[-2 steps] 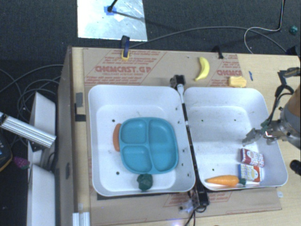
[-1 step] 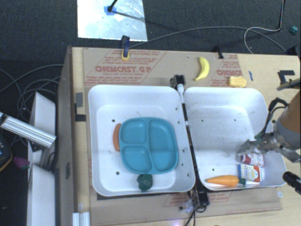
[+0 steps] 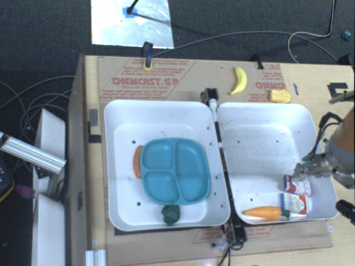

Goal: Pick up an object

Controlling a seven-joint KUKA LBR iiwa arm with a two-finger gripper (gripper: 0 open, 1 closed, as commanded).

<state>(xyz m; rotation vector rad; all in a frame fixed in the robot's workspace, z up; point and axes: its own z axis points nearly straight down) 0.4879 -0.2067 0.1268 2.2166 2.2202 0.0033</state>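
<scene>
I've got the gripper (image 3: 304,169) low over the right bin (image 3: 260,112), just above the small carton (image 3: 298,186); finger spread I cannot tell. I'd centre over it, clear of the carrot (image 3: 262,211), then descend.

The arm (image 3: 345,148) is cut off by the right edge. An orange thing (image 3: 137,160) lies partly hidden under the blue tray (image 3: 175,169), perhaps a carrot.

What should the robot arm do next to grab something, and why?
Probably lower a little. The gripper hangs at the right bin's right side, just above a small red-and-white carton, with another carton and a carrot nearby. Nothing shows between its fingers yet, so that top carton looks the closest pick.
</scene>
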